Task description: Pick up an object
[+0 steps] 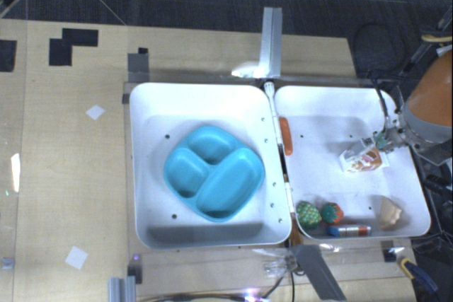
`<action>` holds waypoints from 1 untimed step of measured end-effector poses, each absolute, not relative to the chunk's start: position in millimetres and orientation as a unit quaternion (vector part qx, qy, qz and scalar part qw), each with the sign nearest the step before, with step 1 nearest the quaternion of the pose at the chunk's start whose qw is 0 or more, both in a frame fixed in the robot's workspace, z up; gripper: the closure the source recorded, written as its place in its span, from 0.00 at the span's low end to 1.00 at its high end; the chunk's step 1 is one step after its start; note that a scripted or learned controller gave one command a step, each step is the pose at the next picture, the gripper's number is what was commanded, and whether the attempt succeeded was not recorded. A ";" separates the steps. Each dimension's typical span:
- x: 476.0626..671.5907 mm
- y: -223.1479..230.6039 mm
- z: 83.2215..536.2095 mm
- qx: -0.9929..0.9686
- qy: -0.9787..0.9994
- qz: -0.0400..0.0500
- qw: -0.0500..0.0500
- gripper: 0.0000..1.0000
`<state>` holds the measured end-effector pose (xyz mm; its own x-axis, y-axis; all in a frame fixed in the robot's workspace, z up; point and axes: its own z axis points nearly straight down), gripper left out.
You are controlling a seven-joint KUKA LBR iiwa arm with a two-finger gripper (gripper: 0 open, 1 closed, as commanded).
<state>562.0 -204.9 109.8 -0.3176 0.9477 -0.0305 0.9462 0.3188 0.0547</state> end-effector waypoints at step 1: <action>546.1 -206.0 110.6 0.407 0.913 0.007 0.031 0.00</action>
